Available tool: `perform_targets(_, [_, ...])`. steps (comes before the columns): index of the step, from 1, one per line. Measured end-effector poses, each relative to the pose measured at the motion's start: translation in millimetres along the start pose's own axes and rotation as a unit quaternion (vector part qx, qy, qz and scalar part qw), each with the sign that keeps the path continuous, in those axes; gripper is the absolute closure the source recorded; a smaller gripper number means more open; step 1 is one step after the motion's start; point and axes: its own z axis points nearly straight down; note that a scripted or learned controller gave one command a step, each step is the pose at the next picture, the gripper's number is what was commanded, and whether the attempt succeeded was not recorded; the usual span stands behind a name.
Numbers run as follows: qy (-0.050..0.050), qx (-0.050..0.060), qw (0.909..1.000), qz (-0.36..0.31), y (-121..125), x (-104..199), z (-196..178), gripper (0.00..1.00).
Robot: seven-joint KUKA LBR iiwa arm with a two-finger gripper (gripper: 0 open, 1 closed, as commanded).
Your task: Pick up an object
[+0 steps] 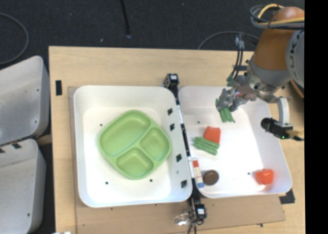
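The gripper point(229, 101) hangs over the right bin point(266, 148), toward its 11 o'clock corner; a small green piece point(226, 114), perhaps a toy bean pod, juts from between its fingers, so it looks closed on that piece, though whether the piece is clear of the bin floor I cannot tell. By this reading the grasp is made and what is left is to carry it upward and show that the hold is secure. Elsewhere in the right bin: a red-orange block point(211, 134) near the centre, touching a green bean pod point(206, 145) at its 7 o'clock; a brown round piece point(210, 177) at 7 o'clock by the wall; an orange-red piece point(264, 176) at 5 o'clock. The left bin point(87, 176) holds a green divided plate point(135, 143); both bins sit on the bench point(113, 66).
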Motion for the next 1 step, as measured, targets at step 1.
perform_targets(1, [0.001, 0.0, 1.0, -0.001, -13.3, 40.3, -9.0, 1.0])
